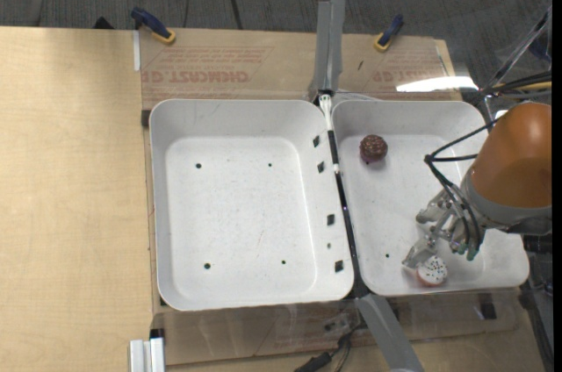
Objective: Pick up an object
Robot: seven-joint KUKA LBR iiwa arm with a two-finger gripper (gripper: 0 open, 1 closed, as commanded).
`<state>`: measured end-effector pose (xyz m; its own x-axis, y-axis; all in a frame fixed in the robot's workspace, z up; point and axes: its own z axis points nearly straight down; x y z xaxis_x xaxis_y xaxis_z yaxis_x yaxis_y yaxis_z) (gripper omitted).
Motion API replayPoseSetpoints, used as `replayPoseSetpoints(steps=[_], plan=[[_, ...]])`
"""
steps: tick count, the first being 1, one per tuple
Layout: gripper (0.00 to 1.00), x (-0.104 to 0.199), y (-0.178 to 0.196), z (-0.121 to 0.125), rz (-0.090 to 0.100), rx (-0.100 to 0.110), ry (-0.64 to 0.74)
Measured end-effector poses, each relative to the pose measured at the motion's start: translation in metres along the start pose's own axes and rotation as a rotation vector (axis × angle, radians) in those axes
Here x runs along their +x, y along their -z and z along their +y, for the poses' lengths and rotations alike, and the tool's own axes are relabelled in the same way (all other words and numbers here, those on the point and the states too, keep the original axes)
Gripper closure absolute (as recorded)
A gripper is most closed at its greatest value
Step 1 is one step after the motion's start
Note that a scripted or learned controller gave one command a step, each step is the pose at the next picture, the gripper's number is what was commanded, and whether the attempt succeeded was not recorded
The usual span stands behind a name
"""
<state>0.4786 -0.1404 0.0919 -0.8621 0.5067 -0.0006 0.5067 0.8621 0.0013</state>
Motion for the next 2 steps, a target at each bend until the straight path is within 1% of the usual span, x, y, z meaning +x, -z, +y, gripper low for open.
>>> replayPoseSetpoints(steps=[1, 2], plan=[[0.0, -0.0381, 0.0001, -0.0654, -0.002, 0.001, -0.445], [0.0, -0.0413, 0.0002, -0.0699, -0.002, 0.0, 0.046]])
